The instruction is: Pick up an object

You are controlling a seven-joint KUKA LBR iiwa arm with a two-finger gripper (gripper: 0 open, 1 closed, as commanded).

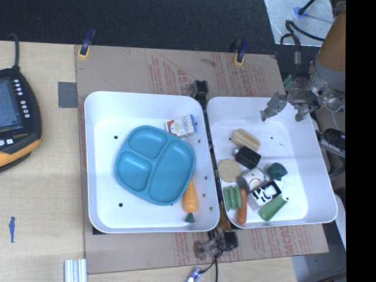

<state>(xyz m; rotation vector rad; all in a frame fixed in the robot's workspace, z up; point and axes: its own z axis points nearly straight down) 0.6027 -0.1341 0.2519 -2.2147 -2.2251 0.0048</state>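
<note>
Here, pincer point(288, 107) spread wide, holding nothing, above right bin point(305, 135).

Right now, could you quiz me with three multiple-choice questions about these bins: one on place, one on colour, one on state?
1. Where is the blue plate?
A. left bin
B. right bin
C. outside the bins

2. What colour is the carrot beside the plate?
A. purple
B. orange
C. white

3. The gripper is:
A. shut on the carrot
B. holding the plate
C. open, holding nothing

Answers: 1 A, it lies in the left bin; 2 B, orange body with a green tip; 3 C, its fingers are spread over the right bin, nothing between them.
</note>
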